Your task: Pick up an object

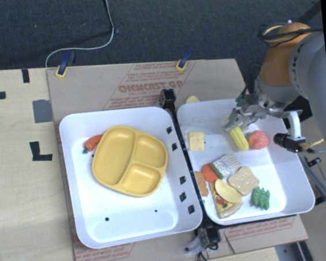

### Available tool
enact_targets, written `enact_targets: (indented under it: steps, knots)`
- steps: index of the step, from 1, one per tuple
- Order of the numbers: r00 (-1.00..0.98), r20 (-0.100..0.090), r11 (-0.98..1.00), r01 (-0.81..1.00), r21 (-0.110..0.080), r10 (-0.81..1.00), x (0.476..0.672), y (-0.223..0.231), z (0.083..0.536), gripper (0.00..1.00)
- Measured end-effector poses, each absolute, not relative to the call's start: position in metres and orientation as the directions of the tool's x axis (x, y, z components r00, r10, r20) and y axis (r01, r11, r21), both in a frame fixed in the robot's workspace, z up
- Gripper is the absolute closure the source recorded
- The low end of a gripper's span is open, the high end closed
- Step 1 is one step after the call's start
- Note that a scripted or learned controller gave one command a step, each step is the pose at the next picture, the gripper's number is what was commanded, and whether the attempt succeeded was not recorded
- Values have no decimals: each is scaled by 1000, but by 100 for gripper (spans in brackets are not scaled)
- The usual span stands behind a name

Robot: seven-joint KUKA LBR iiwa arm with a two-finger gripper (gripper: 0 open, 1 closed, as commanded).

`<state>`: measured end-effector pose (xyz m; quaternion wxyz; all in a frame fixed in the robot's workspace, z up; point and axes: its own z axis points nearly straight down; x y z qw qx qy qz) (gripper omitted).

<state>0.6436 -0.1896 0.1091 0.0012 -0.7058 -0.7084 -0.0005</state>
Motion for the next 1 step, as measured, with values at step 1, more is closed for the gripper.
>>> enact_targets:
  steps: [1]
  knots:
    - [-9,2,9,1000,5,1000,646,-108,194,100]
